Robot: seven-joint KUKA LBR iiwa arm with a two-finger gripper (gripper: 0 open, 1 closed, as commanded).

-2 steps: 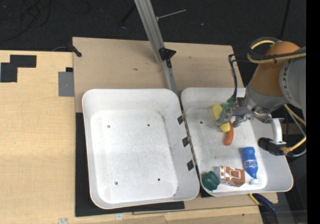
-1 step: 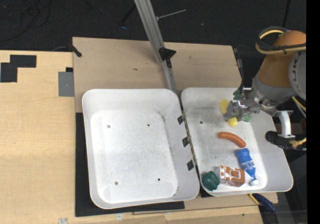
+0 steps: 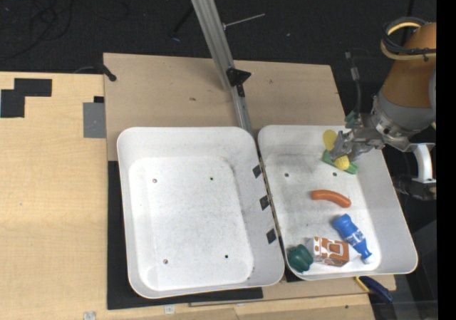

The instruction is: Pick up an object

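Smooth curved orange sausage (image 3: 330,198) lies beside blue bottle (image 3: 352,235).

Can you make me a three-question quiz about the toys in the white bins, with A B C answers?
1. Where is the orange sausage toy?
A. in the right bin
B. in the left bin
C. on the wooden bench

2. What colour is the bottle near the right bin's front?
A. red
B. blue
C. pink

3. Where is the gripper right now?
A. over the left bin
B. high above the bench, away from both bins
C. down by the yellow and green toy at the back of the right bin

Answers:
1 A, it lies in the middle of the right bin.
2 B, the bottle is clearly blue.
3 C, the arm reaches in from the right and the gripper sits at that toy.
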